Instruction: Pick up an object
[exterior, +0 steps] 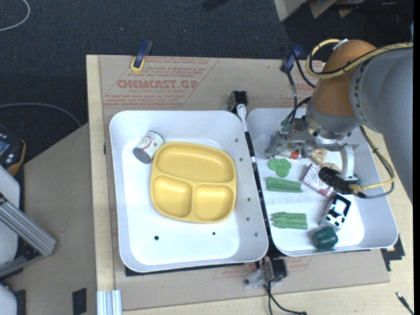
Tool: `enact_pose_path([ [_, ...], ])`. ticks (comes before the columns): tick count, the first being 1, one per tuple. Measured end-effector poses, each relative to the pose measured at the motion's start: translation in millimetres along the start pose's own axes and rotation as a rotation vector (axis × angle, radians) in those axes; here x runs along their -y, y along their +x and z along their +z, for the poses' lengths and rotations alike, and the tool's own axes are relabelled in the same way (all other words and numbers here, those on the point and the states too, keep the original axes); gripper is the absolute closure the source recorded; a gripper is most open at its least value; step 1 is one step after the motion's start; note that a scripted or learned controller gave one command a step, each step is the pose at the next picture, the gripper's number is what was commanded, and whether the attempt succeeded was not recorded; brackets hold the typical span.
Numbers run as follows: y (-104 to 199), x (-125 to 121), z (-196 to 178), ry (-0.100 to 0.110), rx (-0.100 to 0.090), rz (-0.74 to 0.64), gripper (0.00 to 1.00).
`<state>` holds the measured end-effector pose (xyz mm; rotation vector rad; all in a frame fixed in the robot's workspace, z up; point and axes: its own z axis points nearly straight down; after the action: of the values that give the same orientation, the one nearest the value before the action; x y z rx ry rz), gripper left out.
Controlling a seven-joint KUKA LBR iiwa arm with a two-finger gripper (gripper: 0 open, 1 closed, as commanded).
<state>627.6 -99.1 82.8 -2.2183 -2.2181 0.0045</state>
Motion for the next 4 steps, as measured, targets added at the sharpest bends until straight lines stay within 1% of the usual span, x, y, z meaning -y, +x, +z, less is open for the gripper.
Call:
enact_pose_path([
  [1, -1, -1, -13, -0.003, 0.001, 0.001, 1.0],
  [2, 0, 2, -57, -0.011, 0.003, 0.001, 1.0],
  [3, 1, 5, -121, -0.012, 0.003, -0.001, 1.0],
  [4, 1, 4, -144, -0.011, 0.003, -0.001, 1.0],
])
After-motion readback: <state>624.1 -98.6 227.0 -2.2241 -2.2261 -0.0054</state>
